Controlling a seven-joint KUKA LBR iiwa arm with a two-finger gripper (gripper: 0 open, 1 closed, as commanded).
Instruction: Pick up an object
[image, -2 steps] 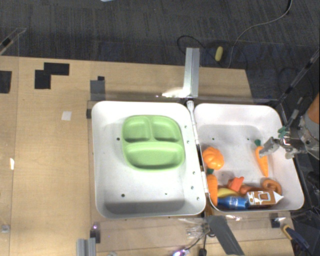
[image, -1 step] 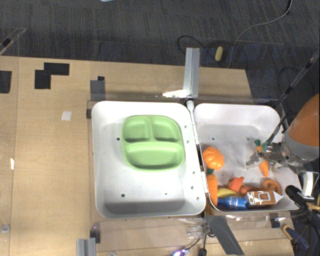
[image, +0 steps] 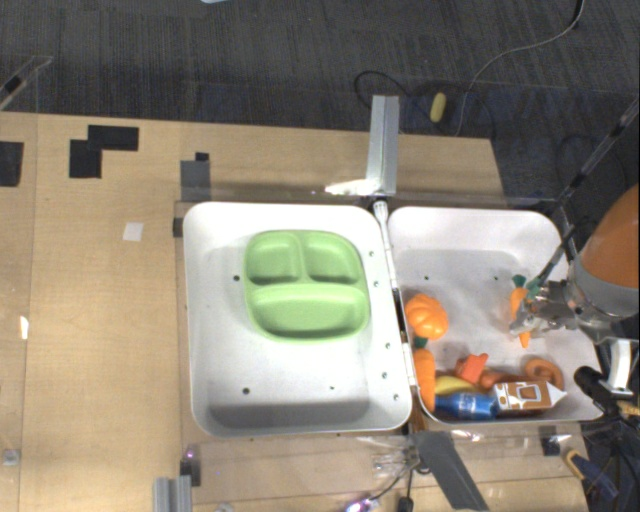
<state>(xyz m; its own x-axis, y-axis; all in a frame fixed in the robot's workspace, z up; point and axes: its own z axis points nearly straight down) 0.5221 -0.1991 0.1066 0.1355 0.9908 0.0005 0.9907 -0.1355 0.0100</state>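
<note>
Claw: two-finger gripper (image: 527, 312) sits low over the right side of the right bin, at the end of the grey arm with orange band (image: 608, 262). A small orange carrot-like piece with a green tip (image: 518, 300) lies right at the fingers; whether it is clamped between them or only beside them cannot be told, nor how wide the fingers stand.

Left bin: shallow white plastic bin (image: 215, 330) holding a green three-compartment tray (image: 305, 282), well apart from the claw.

Right bin: shallow white plastic bin (image: 470, 240) holding the clutter, all bunched toward the near wall and left side.

Candidate objects, largest first: white and brown carton (image: 525, 396) lying flat, touching a blue bottle-like item (image: 465, 405); orange pumpkin-shaped toy (image: 426, 315) near the dividing wall; long orange carrot-shaped toy (image: 425, 372) just below it; brown ring-shaped piece (image: 545, 370) beside the carton; small red and yellow pieces (image: 470, 372) between them, too tangled to name.

Risk 1: the carrot-like piece looks thin and tapered; an off-centre grip would likely let it pivot or slip out on the lift.

Risk 2: the claw is near the right wall; a sideways drift could knock a finger against the rim.

Risk 3: if the fingers close beside the piece, the arm would rise with nothing.
</note>
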